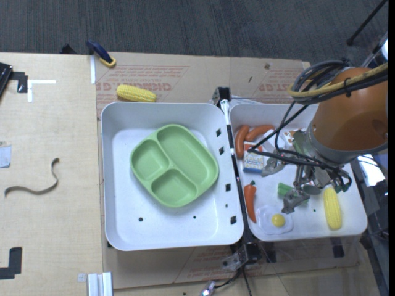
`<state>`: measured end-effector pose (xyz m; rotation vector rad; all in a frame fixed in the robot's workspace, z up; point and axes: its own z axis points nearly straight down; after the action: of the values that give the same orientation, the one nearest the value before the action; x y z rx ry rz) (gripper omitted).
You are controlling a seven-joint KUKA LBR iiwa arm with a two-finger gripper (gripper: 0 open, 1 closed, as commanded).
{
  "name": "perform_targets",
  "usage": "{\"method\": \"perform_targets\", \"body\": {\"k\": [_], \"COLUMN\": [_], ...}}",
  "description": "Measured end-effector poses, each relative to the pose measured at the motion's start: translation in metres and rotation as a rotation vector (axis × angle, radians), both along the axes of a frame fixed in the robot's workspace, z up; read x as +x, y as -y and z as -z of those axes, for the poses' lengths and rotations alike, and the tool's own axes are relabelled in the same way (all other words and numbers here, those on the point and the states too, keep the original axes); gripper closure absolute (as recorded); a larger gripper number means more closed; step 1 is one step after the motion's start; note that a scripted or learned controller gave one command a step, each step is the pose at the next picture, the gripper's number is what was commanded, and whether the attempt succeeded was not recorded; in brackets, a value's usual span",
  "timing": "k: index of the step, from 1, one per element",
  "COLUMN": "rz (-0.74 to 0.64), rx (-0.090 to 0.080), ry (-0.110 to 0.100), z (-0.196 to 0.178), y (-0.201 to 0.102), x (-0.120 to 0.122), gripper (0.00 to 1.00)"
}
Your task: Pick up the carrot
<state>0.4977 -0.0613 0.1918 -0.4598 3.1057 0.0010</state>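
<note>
Big to small: pale wood tabletop (49,134) w/ two shallow white bins; left white bin (117,227) has a green three-section plastic plate (174,164); I'm over the right white bin (352,230); my claw (295,200) hangs mid-bin, near a yellow corn cob (332,207); can't tell if it's spread or clenched, nothing visibly in it; small orange carrot (250,201) lies by the bin's left wall, apart from me; pick not done imo; reach, grip, lift all left.
</note>
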Motion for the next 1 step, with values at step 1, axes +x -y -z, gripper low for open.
{"method": "perform_targets", "body": {"k": [1], "rz": [0.025], "rx": [0.000], "ry": [-0.001], "z": [0.0002], "y": [-0.0815], "x": [-0.0093], "gripper": [0.00]}}
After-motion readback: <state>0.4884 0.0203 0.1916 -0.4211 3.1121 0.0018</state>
